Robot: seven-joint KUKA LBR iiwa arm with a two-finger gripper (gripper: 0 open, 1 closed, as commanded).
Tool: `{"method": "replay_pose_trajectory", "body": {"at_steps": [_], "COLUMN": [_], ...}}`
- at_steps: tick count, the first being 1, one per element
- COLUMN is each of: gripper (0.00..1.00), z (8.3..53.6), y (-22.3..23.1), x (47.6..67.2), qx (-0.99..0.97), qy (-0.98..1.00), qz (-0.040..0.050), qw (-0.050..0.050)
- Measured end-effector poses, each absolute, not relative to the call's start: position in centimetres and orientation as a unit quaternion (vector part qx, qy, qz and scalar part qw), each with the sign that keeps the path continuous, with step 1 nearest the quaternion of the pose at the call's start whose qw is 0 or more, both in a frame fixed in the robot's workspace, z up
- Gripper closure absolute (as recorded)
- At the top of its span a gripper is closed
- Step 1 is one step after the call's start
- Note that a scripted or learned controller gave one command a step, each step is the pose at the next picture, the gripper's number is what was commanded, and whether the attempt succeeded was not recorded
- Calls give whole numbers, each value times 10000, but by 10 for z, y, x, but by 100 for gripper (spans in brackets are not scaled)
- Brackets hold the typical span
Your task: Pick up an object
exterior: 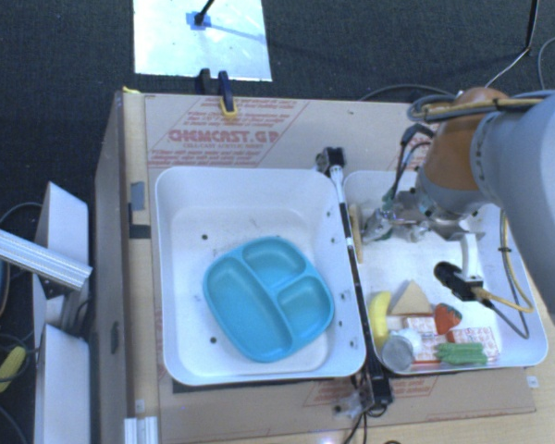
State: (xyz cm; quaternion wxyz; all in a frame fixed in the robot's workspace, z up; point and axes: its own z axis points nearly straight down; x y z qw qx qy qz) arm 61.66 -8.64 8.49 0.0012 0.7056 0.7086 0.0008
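Bins (166, 248), two, one blue tray (268, 296), one pincer (381, 225), state unclear

Gripper (388, 222) sits low in the right bin (527, 340), but the arm's orange band (453, 151) covers most of it, so no telling how its tips are set. That bin's far right wall is tucked under the grey arm too. At the bin's near wall, the toy pile (430, 333) overlaps itself: the yellow piece (379, 313) runs behind a grey cap (400, 350), and the packet print is too tiny to read.
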Motion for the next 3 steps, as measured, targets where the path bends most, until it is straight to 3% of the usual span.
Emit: {"method": "replay_pose_trajectory", "body": {"at_steps": [1, 2, 3], "gripper": [0, 100, 100], "z": [85, 96, 144], "y": [-98, -98, -130], "x": [663, 664, 636], "qx": [7052, 7034, 7062], "qy": [7090, 7108, 7080], "qz": [7, 11, 8], "qw": [14, 27, 18]}}
